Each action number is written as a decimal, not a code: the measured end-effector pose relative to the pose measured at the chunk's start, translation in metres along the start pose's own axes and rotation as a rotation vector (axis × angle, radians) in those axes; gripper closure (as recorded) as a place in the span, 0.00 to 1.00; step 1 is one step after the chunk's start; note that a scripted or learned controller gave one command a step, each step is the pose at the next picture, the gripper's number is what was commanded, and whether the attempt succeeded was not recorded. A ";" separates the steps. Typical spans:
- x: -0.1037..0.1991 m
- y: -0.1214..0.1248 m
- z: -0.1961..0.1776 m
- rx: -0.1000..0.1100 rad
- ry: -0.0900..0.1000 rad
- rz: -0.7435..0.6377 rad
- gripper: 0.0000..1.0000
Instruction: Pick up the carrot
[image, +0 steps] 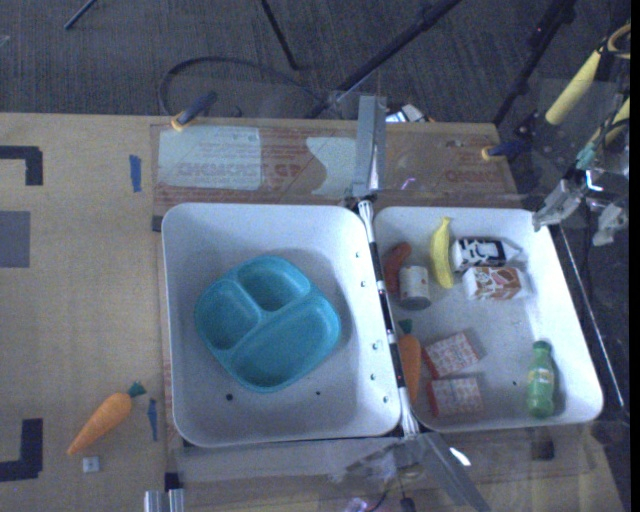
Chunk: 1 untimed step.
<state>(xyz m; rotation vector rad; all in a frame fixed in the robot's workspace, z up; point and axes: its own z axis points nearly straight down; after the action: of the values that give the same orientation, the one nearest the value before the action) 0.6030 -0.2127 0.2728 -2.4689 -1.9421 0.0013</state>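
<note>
Carrot lies on the surface outside the bins, left of the left bin, untouched. Step: approach not begun; next move needs a long reach across both bins. Left bin holds 1 blue divided plate. Right bin holds a second carrot, banana, can, cartons, green bottle. End effector at far right; spread can't be told.

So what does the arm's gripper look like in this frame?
At the view's upper right edge, the gripper looks like pale grey-white metal with thin fingers, blurred and partly cut off. Yellow tube-like parts and dark cables run near it. Nothing finer, like markings, can be made out.
</note>
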 end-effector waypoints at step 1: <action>0.013 0.064 -0.093 -0.005 -0.001 -0.100 0.00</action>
<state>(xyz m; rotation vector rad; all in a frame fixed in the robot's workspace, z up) 0.6678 -0.2151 0.3657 -2.3725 -2.0663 -0.0021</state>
